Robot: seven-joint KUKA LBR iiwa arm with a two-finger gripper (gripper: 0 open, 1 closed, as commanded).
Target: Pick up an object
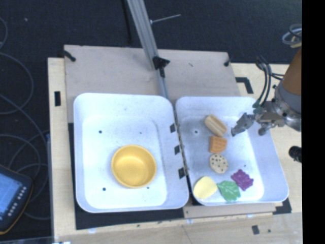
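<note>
In the right bin (264,159) lie several small items: a tan bread roll (216,124), an orange waffle-like piece (218,145), a speckled cookie (218,163), a yellow lemon-shaped piece (205,187), a green leaf-like piece (229,190) and a purple piece (242,179). My gripper (251,125) hangs over the right bin's upper right part, to the right of the bread roll. Its fingers (240,126) are spread, with nothing between them.
The left bin (91,111) holds a yellow bowl (133,165). A slanted metal pole (144,27) stands behind the bins. Cables hang at the right near the arm's orange band (294,78). A tablet (11,194) lies off the bench at the lower left.
</note>
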